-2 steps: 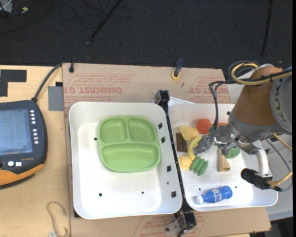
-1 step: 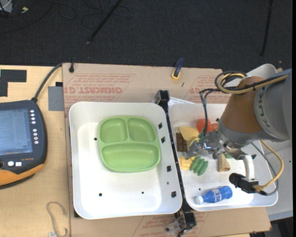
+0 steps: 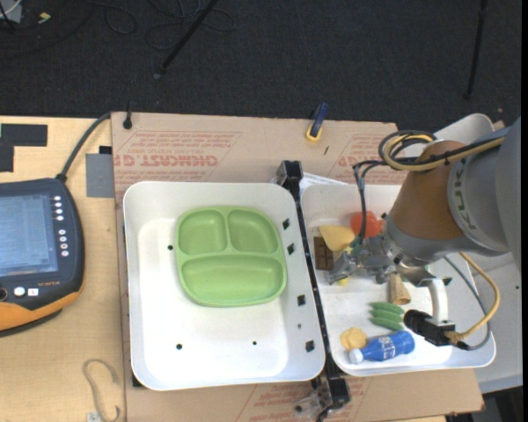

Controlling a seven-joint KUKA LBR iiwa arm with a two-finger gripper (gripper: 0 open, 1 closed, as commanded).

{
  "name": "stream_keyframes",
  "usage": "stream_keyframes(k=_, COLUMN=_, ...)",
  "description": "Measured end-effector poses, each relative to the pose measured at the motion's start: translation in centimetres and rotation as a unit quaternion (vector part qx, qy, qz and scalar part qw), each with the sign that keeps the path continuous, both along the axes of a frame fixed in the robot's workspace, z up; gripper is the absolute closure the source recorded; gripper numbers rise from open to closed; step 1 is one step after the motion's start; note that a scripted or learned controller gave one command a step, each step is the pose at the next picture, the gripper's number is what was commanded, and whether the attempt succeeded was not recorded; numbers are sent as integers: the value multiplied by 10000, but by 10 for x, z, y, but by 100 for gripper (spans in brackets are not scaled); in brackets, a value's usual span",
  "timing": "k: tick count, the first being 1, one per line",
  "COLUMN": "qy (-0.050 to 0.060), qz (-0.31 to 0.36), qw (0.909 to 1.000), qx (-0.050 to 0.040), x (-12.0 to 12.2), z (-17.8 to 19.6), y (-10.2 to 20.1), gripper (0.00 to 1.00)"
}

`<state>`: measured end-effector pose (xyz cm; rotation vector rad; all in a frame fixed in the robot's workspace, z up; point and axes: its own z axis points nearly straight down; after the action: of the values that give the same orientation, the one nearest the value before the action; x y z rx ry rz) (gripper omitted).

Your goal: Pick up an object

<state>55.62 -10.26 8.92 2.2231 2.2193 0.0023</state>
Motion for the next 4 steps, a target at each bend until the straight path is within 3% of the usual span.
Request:
stream_keyframes(k=1, qy=38, qz=-31, qw=10000, qx=5, x=-2, z=8, y=-1, gripper=100)
stream_keyframes(k=3, qy=-10, qz=12, qw=10000, qx=-6, x=-11, z=123, y=-1, gripper=100)
stream_keyframes(k=4, qy=11, qz=14, qw=10000, qx=-1, x=-11, z=139, y=-1, gripper=100)
